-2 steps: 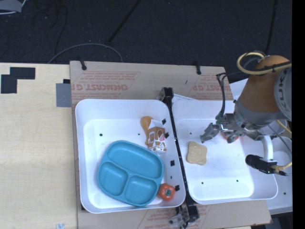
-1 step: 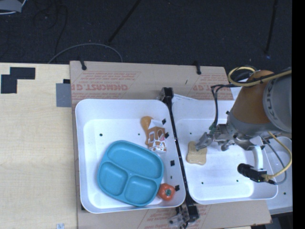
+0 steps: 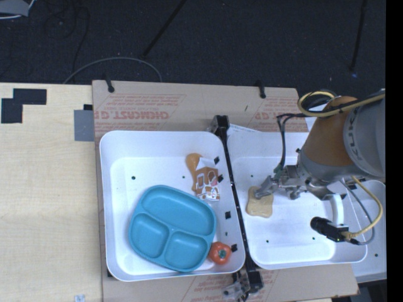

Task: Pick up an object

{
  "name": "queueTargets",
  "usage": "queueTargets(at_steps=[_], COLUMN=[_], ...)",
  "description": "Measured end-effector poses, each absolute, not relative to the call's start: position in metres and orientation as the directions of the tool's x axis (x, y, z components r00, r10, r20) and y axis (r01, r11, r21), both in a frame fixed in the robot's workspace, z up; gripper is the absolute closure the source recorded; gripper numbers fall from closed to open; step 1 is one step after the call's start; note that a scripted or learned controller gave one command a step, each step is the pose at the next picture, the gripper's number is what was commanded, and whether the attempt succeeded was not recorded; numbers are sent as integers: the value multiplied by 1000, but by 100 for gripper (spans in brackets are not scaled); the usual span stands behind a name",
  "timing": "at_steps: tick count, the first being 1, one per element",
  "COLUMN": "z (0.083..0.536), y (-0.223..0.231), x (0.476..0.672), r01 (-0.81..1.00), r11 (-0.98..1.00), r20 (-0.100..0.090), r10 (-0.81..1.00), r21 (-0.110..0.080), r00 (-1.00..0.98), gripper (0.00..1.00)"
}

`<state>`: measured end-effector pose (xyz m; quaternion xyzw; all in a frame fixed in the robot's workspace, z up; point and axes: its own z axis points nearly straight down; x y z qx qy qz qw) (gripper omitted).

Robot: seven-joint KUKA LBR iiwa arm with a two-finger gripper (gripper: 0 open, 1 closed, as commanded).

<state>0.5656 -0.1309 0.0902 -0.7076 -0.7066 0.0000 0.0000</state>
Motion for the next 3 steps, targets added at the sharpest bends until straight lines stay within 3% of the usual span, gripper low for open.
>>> queueTargets(at_steps=[1, 3], z=[102, 223], y=[-130, -132], x=[567, 562], r01=[1000, 1000], r11=[-5, 1], r20=[4, -1], r10=[1000, 1000], r21=[3, 2], r00=[5, -1], gripper=[100, 100])
